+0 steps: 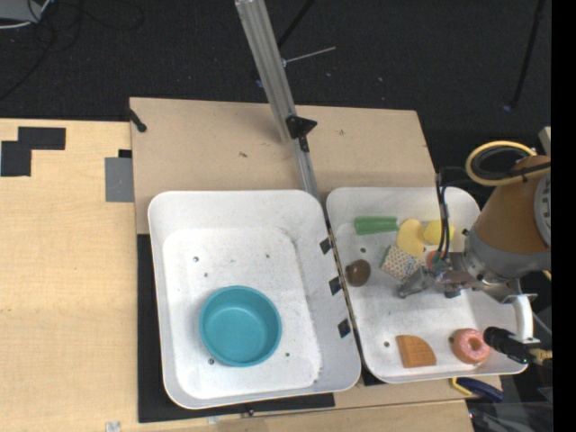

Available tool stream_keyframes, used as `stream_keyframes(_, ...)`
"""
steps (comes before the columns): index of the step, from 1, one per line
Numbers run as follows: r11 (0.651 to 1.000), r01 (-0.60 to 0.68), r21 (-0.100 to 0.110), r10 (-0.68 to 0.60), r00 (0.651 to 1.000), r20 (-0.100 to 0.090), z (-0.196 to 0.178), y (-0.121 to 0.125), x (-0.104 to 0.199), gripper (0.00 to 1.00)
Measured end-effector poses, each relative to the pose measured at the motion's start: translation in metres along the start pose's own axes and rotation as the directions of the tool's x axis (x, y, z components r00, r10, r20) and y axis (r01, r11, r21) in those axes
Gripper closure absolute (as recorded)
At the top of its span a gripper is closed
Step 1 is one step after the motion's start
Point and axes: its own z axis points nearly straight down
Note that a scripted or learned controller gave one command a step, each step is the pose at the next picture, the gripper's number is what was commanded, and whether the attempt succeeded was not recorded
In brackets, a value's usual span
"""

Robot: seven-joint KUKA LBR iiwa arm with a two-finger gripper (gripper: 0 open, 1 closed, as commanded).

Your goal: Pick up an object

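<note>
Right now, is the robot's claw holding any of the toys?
I cannot tell. The gripper is low in the right bin, beside the checkered block, but nothing shows clearly between its fingers.

**Two bins, side by side on desk**

Left bin [180, 219]: bowl [239, 325] in its near half, toward centre. Right bin [378, 201]: stick-shaped piece [375, 226] at the back; rounded block [411, 236] just right of it; patterned cube [399, 261] in front of that block; small ball [358, 272] left of the cube, near the dividing wall. Near edge: wedge [416, 351], ring-shaped toy [470, 346] to its right (apart). Gripper [421, 282] over bin middle, arm [513, 228] entering from right. Metal rail [270, 61] rises behind the bins.
</note>
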Motion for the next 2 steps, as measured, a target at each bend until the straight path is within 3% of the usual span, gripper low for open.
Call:
stream_keyframes(1, 1.0, -0.001, -0.004, 0.001, 1.0, 0.001, -0.012, 0.001, -0.001, 1.0)
stream_keyframes(2, 1.0, 0.0, -0.006, 0.0, 1.0, 0.002, -0.059, 0.009, 0.004, 1.0)
